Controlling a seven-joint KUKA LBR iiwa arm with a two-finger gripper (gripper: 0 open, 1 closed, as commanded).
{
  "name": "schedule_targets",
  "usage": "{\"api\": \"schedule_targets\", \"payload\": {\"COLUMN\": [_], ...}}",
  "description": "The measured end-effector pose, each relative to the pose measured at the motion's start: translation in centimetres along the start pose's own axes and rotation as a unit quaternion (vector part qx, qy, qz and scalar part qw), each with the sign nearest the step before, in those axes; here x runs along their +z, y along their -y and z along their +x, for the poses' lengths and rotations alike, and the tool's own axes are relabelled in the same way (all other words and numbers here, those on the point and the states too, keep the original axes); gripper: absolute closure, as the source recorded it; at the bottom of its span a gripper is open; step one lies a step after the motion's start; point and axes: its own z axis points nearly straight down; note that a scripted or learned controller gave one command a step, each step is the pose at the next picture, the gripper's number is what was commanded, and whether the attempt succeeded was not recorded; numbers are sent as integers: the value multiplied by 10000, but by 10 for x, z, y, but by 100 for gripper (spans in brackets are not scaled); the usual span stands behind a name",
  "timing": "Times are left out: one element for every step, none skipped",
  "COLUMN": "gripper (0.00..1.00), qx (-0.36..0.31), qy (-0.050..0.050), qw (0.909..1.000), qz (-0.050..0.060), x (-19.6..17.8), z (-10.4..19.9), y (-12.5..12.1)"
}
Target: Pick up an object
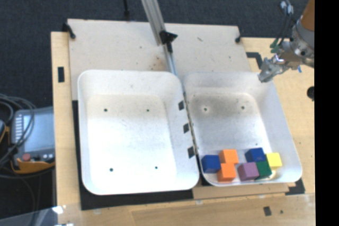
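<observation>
Above right bin's point(275, 93) far right corner: pincer point(266, 72) hovers, jaw state cannot tell, nothing seen held. Blocks point(241, 164) clustered at bin's near edge, well apart from it. Left bin point(90, 114) beside. Pick not yet done; approach, descent, grasp all remain.

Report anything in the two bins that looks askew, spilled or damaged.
Nothing spilled or broken. The small coloured blocks sit bunched against the near wall of the right white bin, a few tilted. Dark scuffing smudges that bin's floor. The left white bin shows only faint specks.
</observation>
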Motion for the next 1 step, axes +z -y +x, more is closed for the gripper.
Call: {"api": "schedule_targets", "payload": {"gripper": [100], "qx": [-4], "qy": [-3], "qw": [10000], "qz": [27], "x": [16], "z": [45], "y": [10]}}
